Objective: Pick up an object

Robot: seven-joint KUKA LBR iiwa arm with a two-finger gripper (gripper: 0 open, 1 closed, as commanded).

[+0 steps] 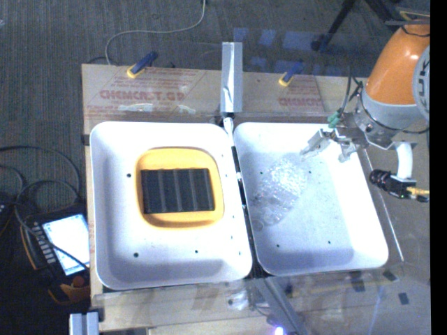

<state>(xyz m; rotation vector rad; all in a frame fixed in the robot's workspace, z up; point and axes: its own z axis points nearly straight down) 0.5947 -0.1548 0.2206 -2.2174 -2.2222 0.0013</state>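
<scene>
In the right bin [349, 250] a crumpled clear plastic bottle [281, 187] lies slantwise near the middle, hard to make out against the white floor. My gripper [325, 151] hangs over that bin's far right part, just above and to the right of the bottle's upper end. Its fingers are spread open and hold nothing. In the left bin [112, 257] a yellow object with a black ribbed centre [179, 187] lies flat.
A metal divider post [231, 82] stands at the back between the two bins. Two blue-and-yellow clamps [142, 63] hold the cardboard backing behind the bins. Cables and a lit device [59, 239] lie on the floor to the left.
</scene>
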